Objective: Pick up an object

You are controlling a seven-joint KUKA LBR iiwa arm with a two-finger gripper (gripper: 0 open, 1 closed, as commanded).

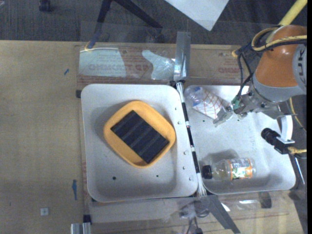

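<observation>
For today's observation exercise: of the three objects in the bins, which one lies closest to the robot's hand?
The clear crumpled bag with red lines, at the right bin's far end. The hand is right beside it, while the bottle and the yellow tray lie farther off.

Matt white plastic bins (97, 179); clear glossy bottle (229, 169) (paper label); crinkled clear wrapper (207, 104); wooden bench (34, 130).

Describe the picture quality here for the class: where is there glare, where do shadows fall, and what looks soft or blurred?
Camera view: even overhead lighting; the left bin and right bin look bright, nearly washed out; soft shadow falls under the yellow tray and beside the bottle; the clear plastic bag shows faint sheen; the claw is slightly soft, its finger detail unclear.
</observation>
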